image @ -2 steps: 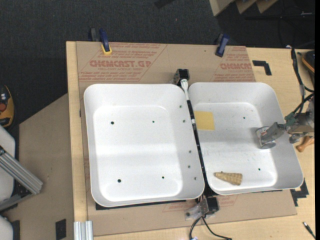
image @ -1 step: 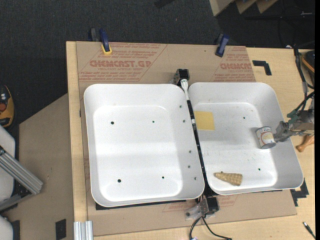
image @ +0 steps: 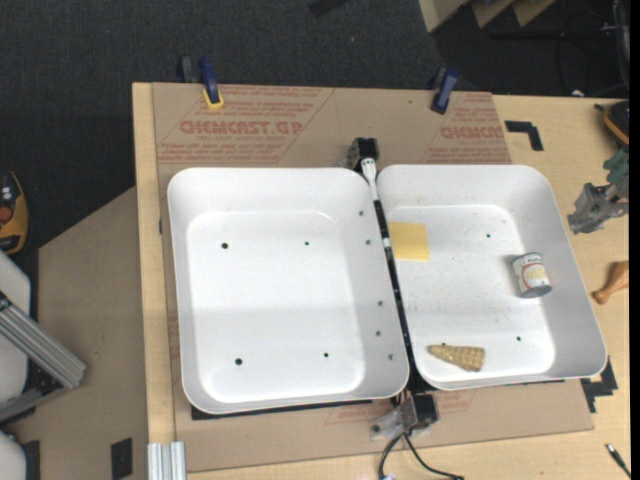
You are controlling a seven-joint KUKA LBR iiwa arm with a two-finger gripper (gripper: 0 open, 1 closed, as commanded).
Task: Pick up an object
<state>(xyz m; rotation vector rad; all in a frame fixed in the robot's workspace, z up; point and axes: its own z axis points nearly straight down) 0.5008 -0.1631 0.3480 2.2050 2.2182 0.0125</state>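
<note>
1. Starting the approach, by my reading: the right bin [image: 470,193] holds every candidate
2. Gripper [image: 597,208] sits beyond that bin's right rim, nothing seen in it; open or closed, I cannot tell
3. Yellow square [image: 409,241], cone [image: 458,356] and small can [image: 532,274]: the can lies nearest, so the next move probably means centring above it, then descending

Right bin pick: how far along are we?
Nothing looks done yet. All three items sit loose on the floor of the right bin: the yellow square by its left wall, the small can on its side near the right wall, and the tan cone at the front. Nothing is in hand. The whole pick is left: approach, grasp, lift.
</note>
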